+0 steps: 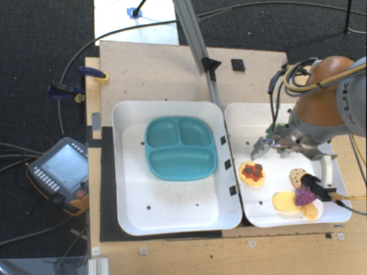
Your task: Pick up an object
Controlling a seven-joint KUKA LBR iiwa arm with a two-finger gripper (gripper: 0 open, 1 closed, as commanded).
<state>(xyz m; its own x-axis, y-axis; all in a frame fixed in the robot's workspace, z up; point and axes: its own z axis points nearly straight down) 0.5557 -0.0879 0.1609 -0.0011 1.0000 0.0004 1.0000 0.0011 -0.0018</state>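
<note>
Tool (259, 148) spread, nothing pinched, hovering at eleven o'clock of tart (252, 173); grasp and lift yet to come.

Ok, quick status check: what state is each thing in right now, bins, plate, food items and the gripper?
Left bin: holds the teal plate.
Teal divided plate: upright, flat, compartments bare.
Right bin: holds the food items.
Small tart: lying flat, untouched.
Cookie: lying flat.
Purple grapes: resting on the yellow pieces.
Yellow pieces: lying flat.
Gripper: over the right bin above the tart, holding nothing visible.
</note>
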